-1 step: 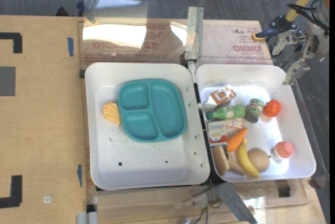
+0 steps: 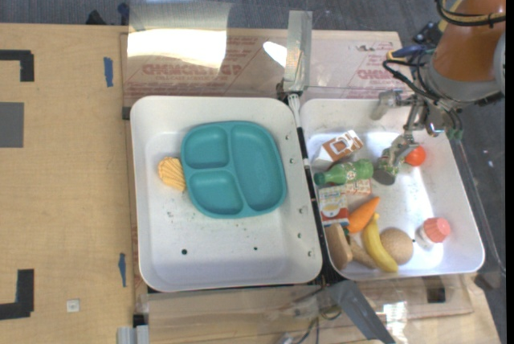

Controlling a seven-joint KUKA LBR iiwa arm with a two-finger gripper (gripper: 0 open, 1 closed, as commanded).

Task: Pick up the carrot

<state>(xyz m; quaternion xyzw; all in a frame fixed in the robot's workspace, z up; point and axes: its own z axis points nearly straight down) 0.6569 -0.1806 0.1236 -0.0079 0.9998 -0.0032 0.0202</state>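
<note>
Reaching in from the right, the arm [image 2: 470, 29] positions its gripper [image 2: 391, 167] over the far part of the right bin [image 2: 462, 206]. How far the tool is open cannot be told from this view, and nothing is seen between its tips. A small orange-red round item [image 2: 414, 156] lies just beside the gripper on its right.

The carrot [image 2: 363, 214] lies near the middle of the right bin, tilted, with its far end pointing up and to the right — well apart from the gripper and nearer than it. Adjacent items:

- A banana [image 2: 377, 244] lies just beside the carrot on its near side, next to a brown rounded item [image 2: 396, 244].
- A brown bread-like item [image 2: 338, 246] sits at the near-left corner of the bin.
- A green bottle [image 2: 344, 173] lies on its side, to the left of the gripper and beyond the carrot.
- A printed packet [image 2: 343, 192] lies between the green bottle and the carrot; a white-and-brown carton [image 2: 340, 146] lies farther back.
- A small red-and-white item [image 2: 434, 231] rests toward the near-right side.

The left bin [image 2: 152, 254] holds a teal divided plate [image 2: 234, 168] — three compartments — with a yellow shell-shaped item [image 2: 171, 172] touching its left edge.
</note>
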